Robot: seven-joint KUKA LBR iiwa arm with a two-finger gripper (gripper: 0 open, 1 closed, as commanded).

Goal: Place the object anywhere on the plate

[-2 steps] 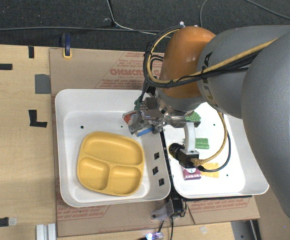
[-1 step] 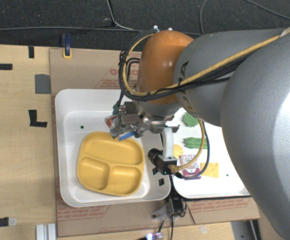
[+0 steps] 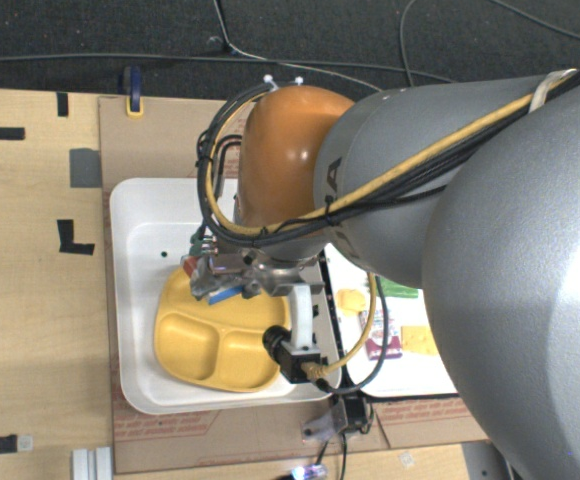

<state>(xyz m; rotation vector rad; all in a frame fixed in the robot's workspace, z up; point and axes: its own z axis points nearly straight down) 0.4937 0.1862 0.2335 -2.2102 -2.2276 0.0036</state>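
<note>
My end effector (image 3: 220,280) hangs over the far edge of the yellow divided plate (image 3: 215,343), which lies in the left white bin (image 3: 130,268) on the counter (image 3: 30,318). My wrist hides the fingers, so I cannot tell their spread, nor where the object is. Flat coloured items (image 3: 395,333) lie in the right bin (image 3: 410,383).

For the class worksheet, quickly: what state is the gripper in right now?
Gripper: low over the yellow divided plate in the left white bin; open or closed cannot be told, and no held object can be made out.
</note>
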